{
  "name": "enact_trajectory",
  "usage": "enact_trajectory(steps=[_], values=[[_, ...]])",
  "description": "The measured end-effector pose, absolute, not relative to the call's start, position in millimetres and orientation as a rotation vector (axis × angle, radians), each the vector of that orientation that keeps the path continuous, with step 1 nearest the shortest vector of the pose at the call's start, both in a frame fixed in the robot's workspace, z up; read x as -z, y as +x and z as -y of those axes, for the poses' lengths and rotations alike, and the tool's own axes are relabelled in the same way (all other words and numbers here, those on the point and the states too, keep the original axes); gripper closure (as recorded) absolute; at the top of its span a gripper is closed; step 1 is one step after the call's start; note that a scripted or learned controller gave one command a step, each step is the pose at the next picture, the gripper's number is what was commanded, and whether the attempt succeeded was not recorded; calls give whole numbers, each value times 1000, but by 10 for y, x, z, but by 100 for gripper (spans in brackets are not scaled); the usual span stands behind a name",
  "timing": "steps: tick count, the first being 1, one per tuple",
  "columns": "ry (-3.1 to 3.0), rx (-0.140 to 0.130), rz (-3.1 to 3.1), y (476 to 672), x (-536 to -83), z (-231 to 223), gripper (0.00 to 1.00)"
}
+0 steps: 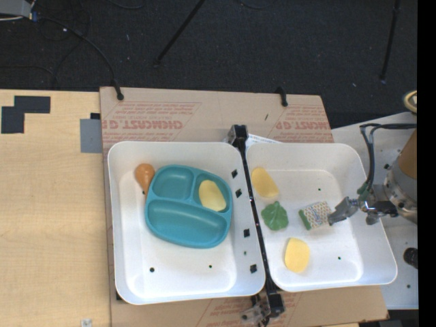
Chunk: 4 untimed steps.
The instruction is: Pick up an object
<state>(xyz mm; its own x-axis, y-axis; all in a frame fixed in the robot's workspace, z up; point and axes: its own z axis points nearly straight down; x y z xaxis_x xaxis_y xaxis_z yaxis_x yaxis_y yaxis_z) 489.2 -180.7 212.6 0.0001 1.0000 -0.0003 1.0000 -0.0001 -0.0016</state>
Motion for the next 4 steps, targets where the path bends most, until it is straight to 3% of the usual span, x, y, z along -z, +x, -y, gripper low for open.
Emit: enact_trajectory(steps=[2,3,4], values=[[-2216,-5,2215,4840,-1043,1810,0],[-2219,-2,2218,4838,-868,1803,0],[-2224,0,2215,4846,-982,1812,100]])
